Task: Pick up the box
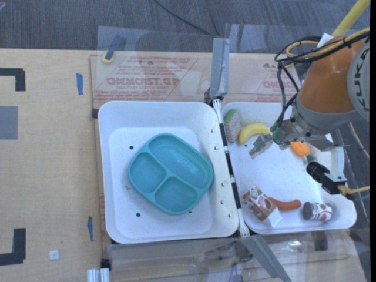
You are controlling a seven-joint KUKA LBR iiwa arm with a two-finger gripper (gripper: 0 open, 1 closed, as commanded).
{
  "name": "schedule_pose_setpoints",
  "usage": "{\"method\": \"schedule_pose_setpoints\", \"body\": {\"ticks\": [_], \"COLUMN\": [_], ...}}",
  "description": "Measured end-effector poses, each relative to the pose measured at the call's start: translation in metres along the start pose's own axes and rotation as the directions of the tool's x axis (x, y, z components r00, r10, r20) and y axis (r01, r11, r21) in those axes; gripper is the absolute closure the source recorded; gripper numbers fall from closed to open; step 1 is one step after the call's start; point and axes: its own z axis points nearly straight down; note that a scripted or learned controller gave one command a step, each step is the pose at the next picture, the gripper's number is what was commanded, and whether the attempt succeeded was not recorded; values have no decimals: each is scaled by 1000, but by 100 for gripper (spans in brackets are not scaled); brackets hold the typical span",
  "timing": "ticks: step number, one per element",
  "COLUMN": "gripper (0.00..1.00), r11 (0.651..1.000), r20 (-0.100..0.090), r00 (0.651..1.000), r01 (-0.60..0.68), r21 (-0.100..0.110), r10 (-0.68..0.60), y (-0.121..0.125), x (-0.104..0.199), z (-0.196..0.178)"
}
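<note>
Two shallow white bins sit side by side on a wooden bench, seen from above at a slant. The left bin (111,175) holds one thing: a teal plate (170,173) with three compartments, lying flat near the bin's middle. The right bin (288,222) holds the rest. The box (260,205), a small carton printed in brown and white, lies near the bin's front left corner, tilted, and an orange-brown sausage (282,204) lies just beside it, touching or almost touching its right side. Further right, near the front right corner, a small can (317,211) lies on its side. At the back left of this bin a banana (253,131) curves beside a pale green item (232,121) too blurred to name, which rests against the wall between the bins. A small orange piece (300,148) lies towards the right, part hidden by the arm. The grey arm with its orange band reaches in from the right, and its gripper (262,145) hangs over the back half of the right bin, just beside the banana and well apart from the box. Its two fingers (257,149) point left and downwards with a gap between them, and nothing sits in that gap. The count: two bins, one plate, one box, one sausage, one can, one banana.
</note>
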Motion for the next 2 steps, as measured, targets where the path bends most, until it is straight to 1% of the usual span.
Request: {"method": "schedule_pose_setpoints", "body": {"ticks": [1,2], "gripper": [0,0], "r11": [980,969], "r20": [2,-1], "r00": [980,969], "r01": [198,249], "r21": [-2,0], "r10": [-198,-249], "y": [20,-31], "x": [20,-26], "z": [-20,69]}}
